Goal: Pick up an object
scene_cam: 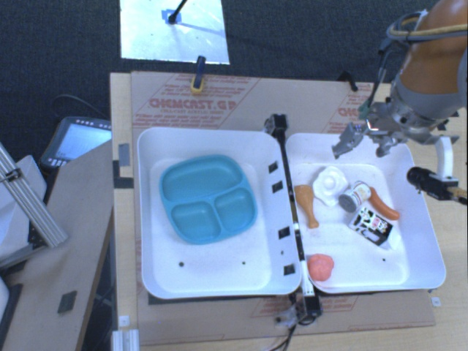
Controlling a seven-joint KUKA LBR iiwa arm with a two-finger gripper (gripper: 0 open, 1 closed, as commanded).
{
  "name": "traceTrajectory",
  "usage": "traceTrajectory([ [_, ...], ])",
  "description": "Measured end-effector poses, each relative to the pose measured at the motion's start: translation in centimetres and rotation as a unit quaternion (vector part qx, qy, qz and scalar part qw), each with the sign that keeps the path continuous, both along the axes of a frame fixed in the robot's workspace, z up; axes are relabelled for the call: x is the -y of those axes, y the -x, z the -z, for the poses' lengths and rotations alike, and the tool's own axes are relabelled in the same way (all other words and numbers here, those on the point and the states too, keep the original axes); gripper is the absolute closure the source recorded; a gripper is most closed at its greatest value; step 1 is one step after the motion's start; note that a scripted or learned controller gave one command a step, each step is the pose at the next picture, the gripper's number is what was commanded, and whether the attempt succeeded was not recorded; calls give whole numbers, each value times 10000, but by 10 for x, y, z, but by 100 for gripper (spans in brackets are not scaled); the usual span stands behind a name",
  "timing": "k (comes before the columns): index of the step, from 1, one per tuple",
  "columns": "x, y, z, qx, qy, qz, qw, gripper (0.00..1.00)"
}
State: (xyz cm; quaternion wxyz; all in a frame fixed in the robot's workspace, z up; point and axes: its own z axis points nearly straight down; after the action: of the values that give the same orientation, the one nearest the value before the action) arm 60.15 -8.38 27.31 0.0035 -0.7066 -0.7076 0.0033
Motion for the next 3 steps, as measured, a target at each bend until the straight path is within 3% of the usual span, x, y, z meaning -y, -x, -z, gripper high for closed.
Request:
traceTrajectory([
  [1,0,-2,-7,56,4,-8,10000,0],
  [2,-1,-10,51,34,2,-2,10000,0],
  [3,4,-4,110,32,2,3,10000,0],
])
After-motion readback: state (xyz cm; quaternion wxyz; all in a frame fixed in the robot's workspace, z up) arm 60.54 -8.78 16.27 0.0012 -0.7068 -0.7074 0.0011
